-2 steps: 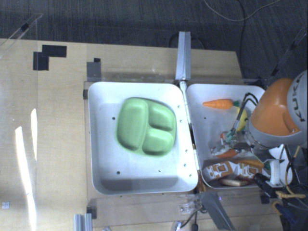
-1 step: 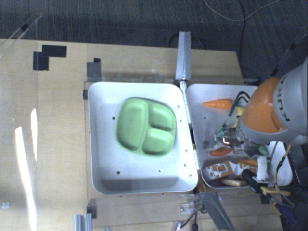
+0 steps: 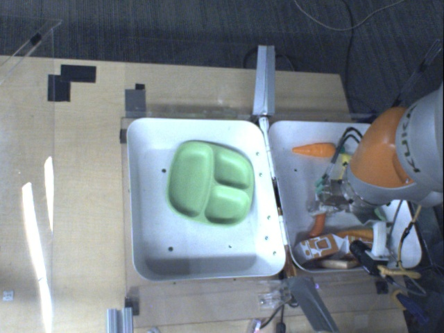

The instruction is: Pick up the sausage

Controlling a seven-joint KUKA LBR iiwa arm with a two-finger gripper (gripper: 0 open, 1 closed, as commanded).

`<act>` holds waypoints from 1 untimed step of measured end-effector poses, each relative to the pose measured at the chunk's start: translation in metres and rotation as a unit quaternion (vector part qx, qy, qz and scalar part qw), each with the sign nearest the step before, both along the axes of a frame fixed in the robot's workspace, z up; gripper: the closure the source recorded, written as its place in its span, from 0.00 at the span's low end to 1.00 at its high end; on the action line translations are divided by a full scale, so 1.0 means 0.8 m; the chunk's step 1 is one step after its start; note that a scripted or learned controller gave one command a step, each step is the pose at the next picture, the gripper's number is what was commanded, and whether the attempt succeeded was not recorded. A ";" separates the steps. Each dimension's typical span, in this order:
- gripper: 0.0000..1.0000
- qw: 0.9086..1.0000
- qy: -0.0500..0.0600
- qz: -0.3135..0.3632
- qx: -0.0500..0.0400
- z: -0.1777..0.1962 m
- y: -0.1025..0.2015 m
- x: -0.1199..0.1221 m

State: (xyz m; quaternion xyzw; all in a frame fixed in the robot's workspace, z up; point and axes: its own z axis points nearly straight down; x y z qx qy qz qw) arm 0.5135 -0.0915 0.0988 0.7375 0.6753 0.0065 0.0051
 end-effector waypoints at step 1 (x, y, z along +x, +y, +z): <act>1.00 0.999 0.007 -0.053 0.000 0.193 0.064 0.023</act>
